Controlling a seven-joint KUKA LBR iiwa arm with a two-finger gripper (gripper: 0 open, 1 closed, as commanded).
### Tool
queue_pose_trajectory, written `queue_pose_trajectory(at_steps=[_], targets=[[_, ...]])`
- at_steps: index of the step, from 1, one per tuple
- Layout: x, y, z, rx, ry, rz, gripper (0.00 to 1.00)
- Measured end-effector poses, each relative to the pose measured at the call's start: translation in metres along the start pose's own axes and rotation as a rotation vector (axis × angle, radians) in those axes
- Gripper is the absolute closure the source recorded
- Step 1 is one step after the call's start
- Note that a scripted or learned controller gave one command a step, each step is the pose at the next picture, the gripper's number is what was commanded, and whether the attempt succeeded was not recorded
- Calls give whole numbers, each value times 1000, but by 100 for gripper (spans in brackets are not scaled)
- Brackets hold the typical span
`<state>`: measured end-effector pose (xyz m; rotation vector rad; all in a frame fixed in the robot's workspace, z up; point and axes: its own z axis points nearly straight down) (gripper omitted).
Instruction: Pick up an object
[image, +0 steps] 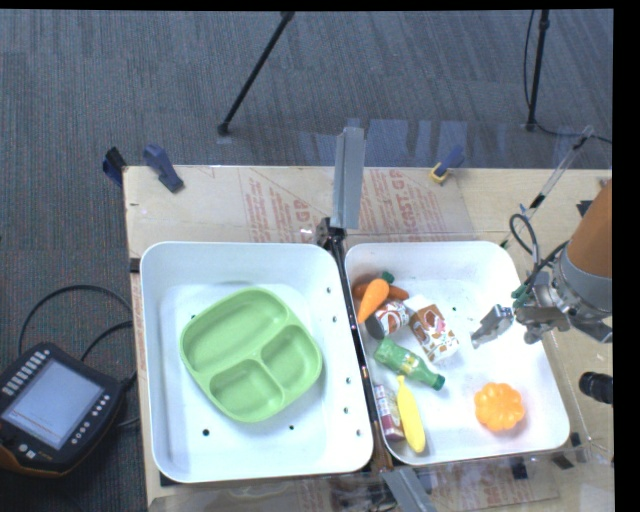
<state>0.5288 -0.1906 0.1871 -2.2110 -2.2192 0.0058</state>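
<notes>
A: Gripper?
B: Gripper (497, 325) sits over the right bin (470, 262), at about 3 o'clock in it, arm coming in from the right. Nothing between the fingers as far as I see. Open or closed, I cannot tell, too small.
A: Objects in that bin?
B: Orange pumpkin-like toy (499, 406) at 5 o'clock, well below the gripper, apart from it. Patterned cup (434, 332) near centre, just left of the gripper. Dark can (388, 319) touching the cup's left side. Carrot (371, 298) at 10 o'clock by the left wall. Green bottle (408, 364) lying tilted at 8 o'clock. Yellow banana-shaped piece (411, 416) at 7 o'clock, below the bottle, with a slim red-and-white packet (386, 409) just beside it against the wall.
A: Left bin?
B: Left bin (160, 300) holds a green divided plate (252, 352), three compartments, roughly centred.
A: Off bench?
B: Teach pendant (50, 405) on the floor at 9 o'clock.
</notes>
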Motion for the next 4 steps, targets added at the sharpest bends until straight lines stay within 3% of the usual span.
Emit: queue_pose_trajectory(at_steps=[1,2,3,4], targets=[[55,53,69,-1,-1,-246,0],[22,54,100,-9,-2,-276,0],[22,54,93,-5,3,-271,100],[47,49,-7,-2,-3,-217,100]])
